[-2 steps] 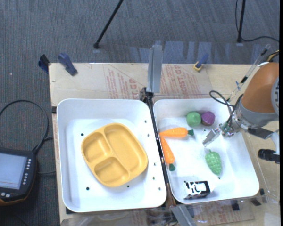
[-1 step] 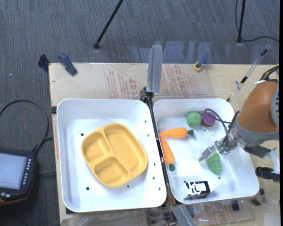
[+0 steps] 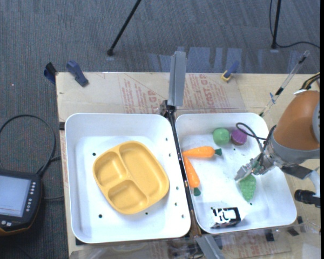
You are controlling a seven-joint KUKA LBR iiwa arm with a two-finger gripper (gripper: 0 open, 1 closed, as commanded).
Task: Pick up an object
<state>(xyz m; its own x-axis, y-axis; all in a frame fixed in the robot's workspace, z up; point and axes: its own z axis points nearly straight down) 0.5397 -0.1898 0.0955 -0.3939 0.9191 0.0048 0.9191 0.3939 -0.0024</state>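
The surface (image 3: 124, 93) bears red print, too faint to read. The left bin (image 3: 81, 139) holds a yellow tray (image 3: 130, 176). In the right bin (image 3: 283, 204) lie two carrots (image 3: 200, 152), a green leaf (image 3: 248, 188) just under the jaws (image 3: 247, 171), and a black tag (image 3: 225, 216) with white marks I cannot read. Whether the jaws are parted or clenched, I cannot tell.

A yellow plastic divided plate (image 3: 130, 176) lies in the left shallow white bin (image 3: 78, 139). On the grey carpet floor (image 3: 21, 42) left of the bench (image 3: 97, 93) sits a grey handheld control pendant with a screen (image 3: 12, 197).
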